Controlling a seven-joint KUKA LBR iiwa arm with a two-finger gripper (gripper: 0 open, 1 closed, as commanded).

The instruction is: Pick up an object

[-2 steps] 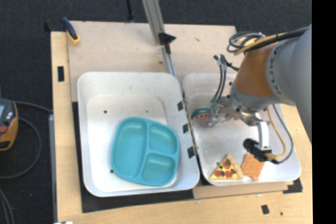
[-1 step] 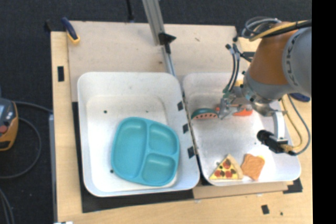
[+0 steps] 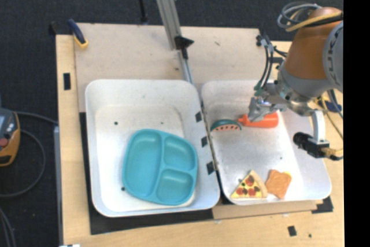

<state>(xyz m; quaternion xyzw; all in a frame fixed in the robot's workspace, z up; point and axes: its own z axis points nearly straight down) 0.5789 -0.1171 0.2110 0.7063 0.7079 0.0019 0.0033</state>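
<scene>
We see the arm (image 3: 309, 61) reach in from the right over the right bin (image 3: 300, 182), its claw (image 3: 261, 108) lowered near the bin's far wall. The claw sits right at an orange, carrot-like piece (image 3: 263, 120), which lies on the bin floor just below it; we cannot tell whether the claw is open or closed, nor whether it touches the piece. Just left of the orange piece lies a watermelon slice (image 3: 225, 125), close to the wall shared with the other bin. At the near edge of the right bin we find a pizza slice (image 3: 250, 187) and, just beside it on the right, a toast-coloured piece (image 3: 278, 183). The left bin (image 3: 104, 101) holds a turquoise divided plate (image 3: 160, 166), lying flat toward its near right corner. Both bins rest on the table (image 3: 127, 49).
</scene>
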